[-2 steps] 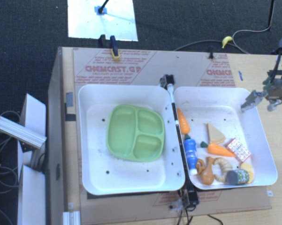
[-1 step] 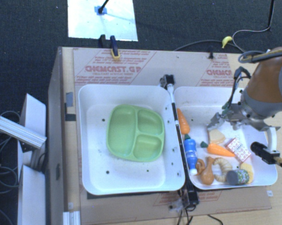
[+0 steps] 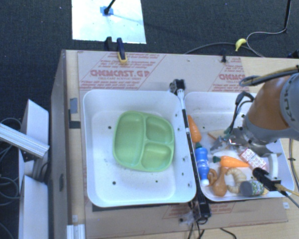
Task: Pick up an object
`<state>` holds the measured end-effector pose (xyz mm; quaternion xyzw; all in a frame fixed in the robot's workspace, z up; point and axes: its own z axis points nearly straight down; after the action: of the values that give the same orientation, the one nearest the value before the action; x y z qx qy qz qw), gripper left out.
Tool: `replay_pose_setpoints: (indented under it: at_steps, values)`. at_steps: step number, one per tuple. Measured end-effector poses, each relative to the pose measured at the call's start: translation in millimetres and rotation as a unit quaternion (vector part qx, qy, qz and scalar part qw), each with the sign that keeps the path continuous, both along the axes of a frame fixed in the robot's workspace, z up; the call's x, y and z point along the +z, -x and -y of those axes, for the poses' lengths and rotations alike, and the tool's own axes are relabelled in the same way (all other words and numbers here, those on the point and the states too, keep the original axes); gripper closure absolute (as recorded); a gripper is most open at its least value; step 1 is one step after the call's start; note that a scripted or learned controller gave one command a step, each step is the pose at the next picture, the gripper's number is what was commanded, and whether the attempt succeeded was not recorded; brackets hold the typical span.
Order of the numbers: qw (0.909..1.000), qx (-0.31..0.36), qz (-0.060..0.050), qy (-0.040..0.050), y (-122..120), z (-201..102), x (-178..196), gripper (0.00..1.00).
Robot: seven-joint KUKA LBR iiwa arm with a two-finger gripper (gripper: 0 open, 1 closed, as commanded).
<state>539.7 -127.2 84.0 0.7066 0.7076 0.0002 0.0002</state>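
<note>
Two shallow white bins are sitting side by side on the bench, and the arm (image 3: 276, 108) is reaching from the right into the right bin (image 3: 214, 101). Its gripper (image 3: 228, 139) is hanging low over the middle of that bin, just above the clutter; whether it is released or clenched cannot be told, and nothing is visibly caught in it. Several objects are lying beneath and around it: an orange carrot (image 3: 234, 162) just near of the gripper, a second carrot (image 3: 193, 128) along the left wall, a blue bottle (image 3: 202, 162) near that wall, a tan curved toy (image 3: 220, 179) at the near edge, a grey rounded piece (image 3: 251, 187) beside it, and a red-and-white packet (image 3: 252, 158) to the right. Filling the left bin (image 3: 97, 113), a green divided plate (image 3: 143, 141) is resting flat at its middle.
</note>
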Motion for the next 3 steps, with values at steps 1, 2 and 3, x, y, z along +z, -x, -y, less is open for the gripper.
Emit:
replay_pose_setpoints:
  at_steps: [1, 2, 3]
  values:
    - [1.0, 0.0, 0.0, -0.0002, 44.4, -11.1, 0.0, 0.0]
    - [1.0, 0.001, 0.001, 0.0002, -1.4, 15.9, 0.5, 0.0]
    - [1.0, 0.001, 0.001, -0.0006, 52.4, -119.0, 100.6, 0.0]
